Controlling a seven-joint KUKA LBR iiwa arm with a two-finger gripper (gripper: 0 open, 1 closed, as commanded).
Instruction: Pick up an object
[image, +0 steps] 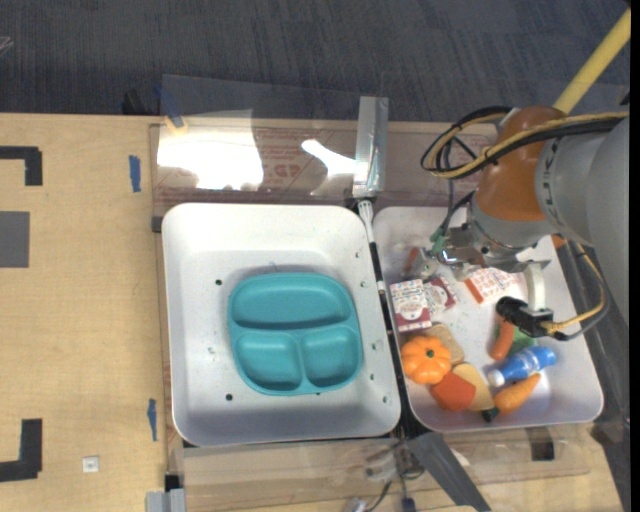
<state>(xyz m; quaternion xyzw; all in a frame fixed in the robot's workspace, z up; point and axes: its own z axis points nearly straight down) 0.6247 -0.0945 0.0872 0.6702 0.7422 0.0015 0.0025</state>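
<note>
Nearest, my left bin (190, 400) carries a teal tray (293, 333). Rightward, pumpkin (425, 360), carrot (515, 395) and packets (418, 303) crowd the right bin (580, 400). Above them my fingers (452, 252) hang; I cannot tell their spread. Closing on clutter, I risk slipping.

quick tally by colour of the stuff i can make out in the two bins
Teal: 1, the divided tray in the left bin
Orange: 3, the pumpkin, a rounded piece, a carrot-like piece
Blue: 1, a small bottle-like item
Red and white: 2, the carton and a packet
Total: 7, with 6 in the right bin
</note>
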